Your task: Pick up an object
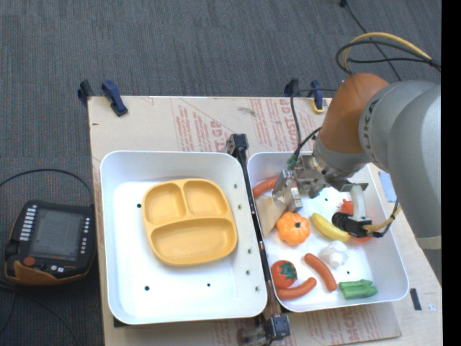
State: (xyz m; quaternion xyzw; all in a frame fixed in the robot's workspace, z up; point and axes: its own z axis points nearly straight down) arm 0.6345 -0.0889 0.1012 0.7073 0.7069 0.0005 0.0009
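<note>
On the left bin's point(122, 294) floor lies 1 yellow divided plate point(191, 220); the right bin point(385, 283) holds 1 orange pumpkin point(293, 228), 1 banana point(329, 227), 1 tomato point(284, 272), 3 sausages; the arm slants down from the right, gripper point(287, 195) above the pumpkin, jaw state unreadable.

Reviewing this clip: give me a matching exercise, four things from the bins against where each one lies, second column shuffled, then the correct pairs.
Things:
1. yellow divided plate
2. small orange pumpkin
3. green vegetable
4. tomato

Places:
A. right bin, near right corner
B. left bin, middle
C. right bin, near left corner
D. right bin, just below the gripper

Pairs: 1-B, 2-D, 3-A, 4-C
</note>
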